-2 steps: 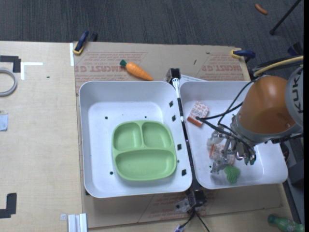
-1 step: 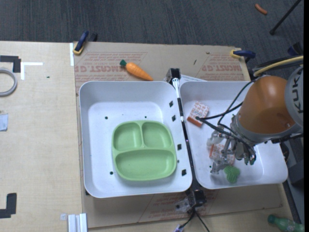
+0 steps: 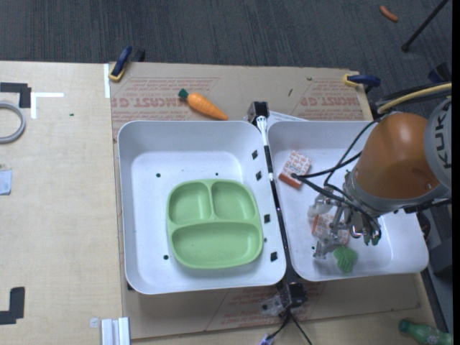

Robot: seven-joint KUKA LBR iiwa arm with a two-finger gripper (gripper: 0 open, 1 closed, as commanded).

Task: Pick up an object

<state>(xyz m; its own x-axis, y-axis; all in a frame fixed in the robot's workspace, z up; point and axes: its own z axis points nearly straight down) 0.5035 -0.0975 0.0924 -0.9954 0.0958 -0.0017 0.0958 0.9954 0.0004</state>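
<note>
"KUKA" partly readable on arm (image 3: 438, 146). Gripper (image 3: 332, 244) low in right bin (image 3: 402, 257), near front wall beside green toy (image 3: 346, 259); finger state unclear. Left bin (image 3: 136, 192) holds green divided plate (image 3: 214, 223).

Bench (image 3: 57, 214) bears two white bins (image 3: 136, 192), toy carrot (image 3: 203, 104), maybe tape ring (image 3: 11, 123).

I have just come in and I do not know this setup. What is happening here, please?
A grey robot arm with an orange band reaches from the right into the right bin. Its gripper is low over a green object near the bin's front, with a small patterned item and a small orange piece further back. I cannot tell whether it holds anything. The left bin contains a green divided plate. A toy carrot lies on the bench behind the bins.
</note>
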